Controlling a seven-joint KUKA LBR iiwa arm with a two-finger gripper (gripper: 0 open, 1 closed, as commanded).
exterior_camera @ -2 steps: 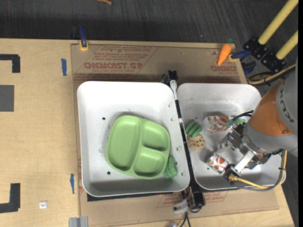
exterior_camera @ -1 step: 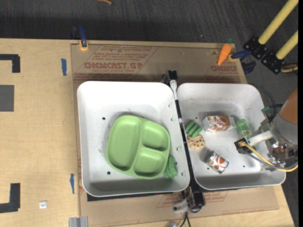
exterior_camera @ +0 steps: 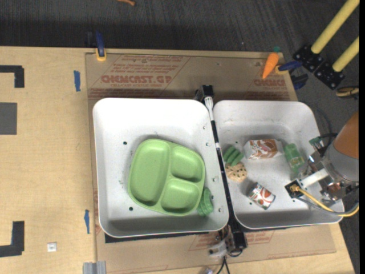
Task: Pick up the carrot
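— Where's the carrot (exterior_camera: 270,65)?

— Upper right of the frame, lying on the desk (exterior_camera: 45,170) beyond the right bin (exterior_camera: 268,110), outside both bins.

— And you?

— My gripper (exterior_camera: 319,181) is at the right bin's right edge, lower right of the frame. I cannot tell if it's open or closed.

You see the counter (exterior_camera: 45,170), light wood with black tape marks. Two white bins lie side by side on it, the left bin (exterior_camera: 108,153) touching the right bin (exterior_camera: 268,110). A carrot (exterior_camera: 271,64) lies behind them.
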